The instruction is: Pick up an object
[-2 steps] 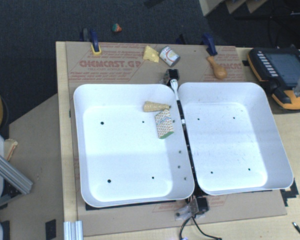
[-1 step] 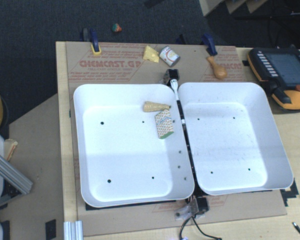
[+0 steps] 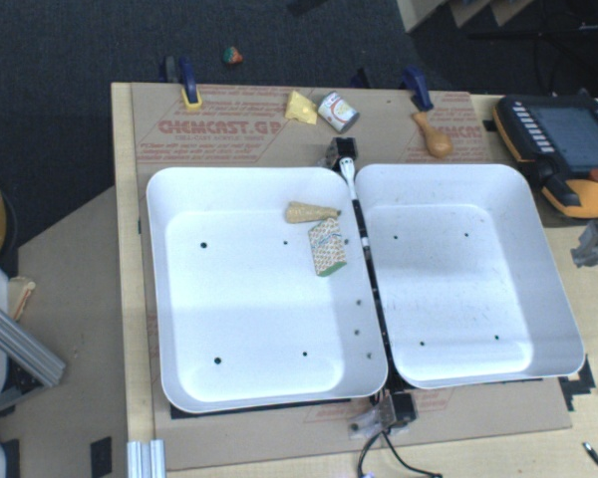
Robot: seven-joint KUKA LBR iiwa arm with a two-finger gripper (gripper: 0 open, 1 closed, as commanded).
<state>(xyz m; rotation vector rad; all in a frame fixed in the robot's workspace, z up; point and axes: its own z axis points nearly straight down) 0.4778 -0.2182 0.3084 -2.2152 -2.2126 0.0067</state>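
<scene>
Tan piece (image 3: 311, 212) touching patterned packet (image 3: 327, 246), left bin (image 3: 169, 267)

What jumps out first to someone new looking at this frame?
The two white bins: the left bin holds a tan oblong piece and a patterned packet just below it, both near its upper right corner; the right bin sits beside it. Behind the bins, on the board, lie a yellow wedge, a small white carton and a wooden-handled tool.
</scene>
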